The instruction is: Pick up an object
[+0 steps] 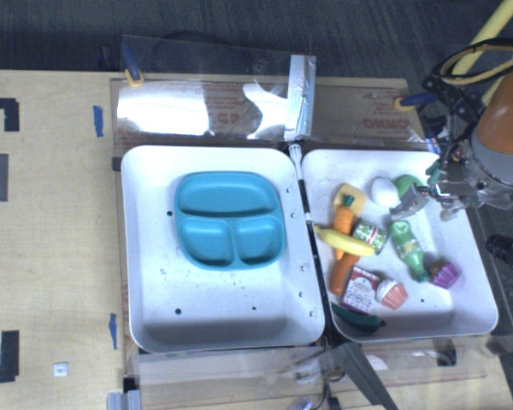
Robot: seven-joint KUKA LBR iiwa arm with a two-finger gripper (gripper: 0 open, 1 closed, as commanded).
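The right bin (470, 314) holds a heap of toy food: a white egg (383, 190), a green bottle (409, 248), a banana (349, 243), a carrot (345, 220), a small can (370, 233), a red carton (359, 290) and a purple piece (445, 274). My gripper (427, 206) hangs over that bin's upper right part, just right of the egg and above the green bottle. Its fingers (408, 202) look spread, so it is open, with nothing between them. A green leafy piece (406, 183) lies right beside the left fingertip.
The left bin (145, 297) bears a blue divided plate (231, 218). A dark green item (356, 319) lies at the right bin's front rim. Cables and the arm's orange band (504, 126) crowd the far right. A shiny clear panel (205, 109) stands behind the bins.
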